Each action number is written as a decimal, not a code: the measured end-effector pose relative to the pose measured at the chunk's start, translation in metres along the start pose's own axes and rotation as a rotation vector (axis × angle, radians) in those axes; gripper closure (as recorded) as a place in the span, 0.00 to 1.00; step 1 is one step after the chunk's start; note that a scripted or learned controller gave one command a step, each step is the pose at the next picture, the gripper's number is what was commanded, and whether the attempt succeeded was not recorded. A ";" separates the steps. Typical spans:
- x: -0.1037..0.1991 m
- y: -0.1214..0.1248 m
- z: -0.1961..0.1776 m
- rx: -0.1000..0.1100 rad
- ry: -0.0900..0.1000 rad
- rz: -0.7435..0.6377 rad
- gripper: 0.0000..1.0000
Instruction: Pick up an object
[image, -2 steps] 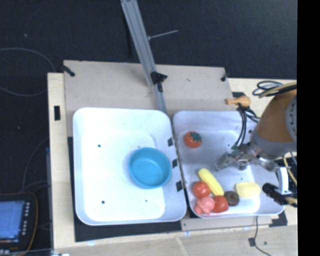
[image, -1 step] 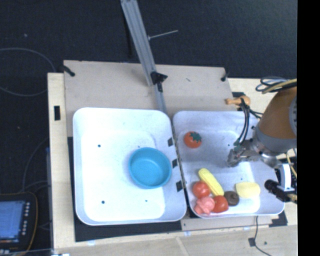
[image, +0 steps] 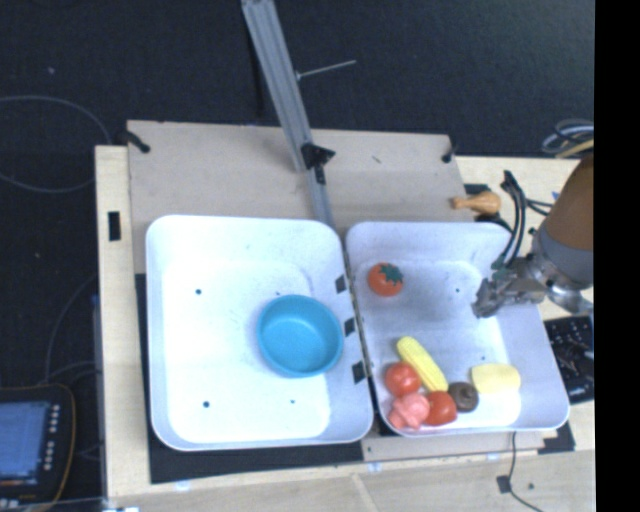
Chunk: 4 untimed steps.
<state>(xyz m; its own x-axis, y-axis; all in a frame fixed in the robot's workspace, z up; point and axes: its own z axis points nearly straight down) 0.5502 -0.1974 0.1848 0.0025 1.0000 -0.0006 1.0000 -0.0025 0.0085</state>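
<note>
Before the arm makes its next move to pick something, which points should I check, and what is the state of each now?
1. Pincer is over the right bin: ok.
2. Pincer open for a grasp: cannot tell.
3. Nothing between its tips already: cannot tell.
4. Tomato lies alone, apart from other items: ok.
5. Banana, yellow block and the red pieces have room around them: not ok, they crowd the near edge.
6. Blue bowl in the left bin lies away from the arm: ok.
</note>
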 end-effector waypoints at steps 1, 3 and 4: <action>-0.001 0.002 -0.052 0.001 0.000 -0.008 1.00; 0.097 0.042 -0.059 0.006 0.003 -0.013 1.00; 0.143 0.049 -0.067 0.005 0.002 -0.011 1.00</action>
<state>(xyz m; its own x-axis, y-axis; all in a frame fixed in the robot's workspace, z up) 0.5994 -0.0541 0.2518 -0.0089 1.0000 0.0013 1.0000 0.0089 0.0039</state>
